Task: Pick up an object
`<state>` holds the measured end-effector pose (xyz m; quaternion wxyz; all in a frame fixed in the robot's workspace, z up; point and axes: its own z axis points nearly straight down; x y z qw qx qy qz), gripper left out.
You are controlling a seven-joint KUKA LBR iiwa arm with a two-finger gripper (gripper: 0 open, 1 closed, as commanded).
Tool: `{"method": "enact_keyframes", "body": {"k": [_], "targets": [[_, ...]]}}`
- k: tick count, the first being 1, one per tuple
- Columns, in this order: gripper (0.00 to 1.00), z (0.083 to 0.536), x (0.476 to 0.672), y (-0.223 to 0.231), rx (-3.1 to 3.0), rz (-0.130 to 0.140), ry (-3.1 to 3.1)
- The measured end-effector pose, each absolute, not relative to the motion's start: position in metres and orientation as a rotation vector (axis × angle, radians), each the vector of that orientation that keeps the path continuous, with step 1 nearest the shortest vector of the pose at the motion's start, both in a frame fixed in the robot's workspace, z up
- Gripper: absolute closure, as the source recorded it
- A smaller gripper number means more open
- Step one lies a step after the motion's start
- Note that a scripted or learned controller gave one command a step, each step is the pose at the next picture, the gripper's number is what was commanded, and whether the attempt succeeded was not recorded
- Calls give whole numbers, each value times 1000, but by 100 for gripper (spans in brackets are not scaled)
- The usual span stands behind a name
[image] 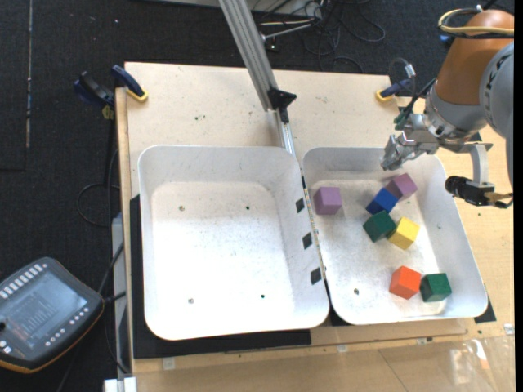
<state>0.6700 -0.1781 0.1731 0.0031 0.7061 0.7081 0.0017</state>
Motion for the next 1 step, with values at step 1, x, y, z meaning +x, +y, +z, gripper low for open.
{"method": "enact_keyframes", "body": {"k": [1], "targets": [[100, 220, 666, -173, 2213, 6, 2220]]}}
